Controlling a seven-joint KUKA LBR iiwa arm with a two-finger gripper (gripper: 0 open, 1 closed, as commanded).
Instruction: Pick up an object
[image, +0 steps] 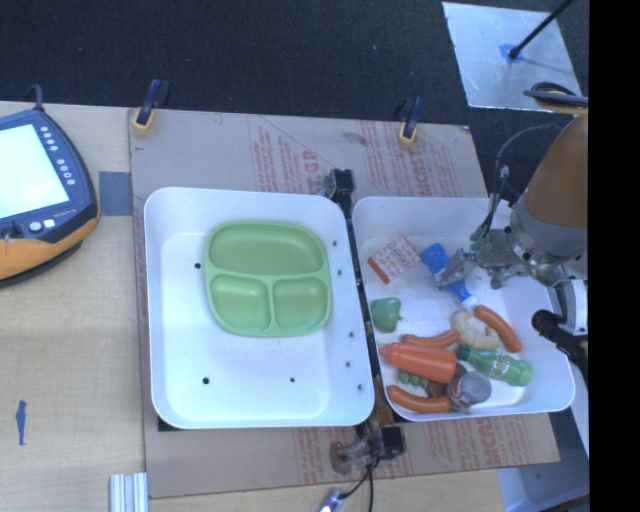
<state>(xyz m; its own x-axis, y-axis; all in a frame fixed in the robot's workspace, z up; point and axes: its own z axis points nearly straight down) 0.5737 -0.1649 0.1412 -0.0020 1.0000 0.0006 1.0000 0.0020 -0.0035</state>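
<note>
Blue bottle (437, 260) glossy, cylindrical, lying beside metal gripper (468, 266); gripper state cannot tell; green tray (268, 277) three-sectioned.

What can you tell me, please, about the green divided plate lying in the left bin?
The pale green plastic plate with rounded corners lies flat and upright in the upper half of the left shallow white bin. It has three compartments: one long one across the far side and two smaller ones nearer the camera. All three look bare. It looks matte, with a raised rim. Nothing but the bin floor touches it.

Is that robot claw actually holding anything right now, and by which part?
It cannot be told: the gripper hangs over the right bin by a blue bottle, grip unclear.
</note>
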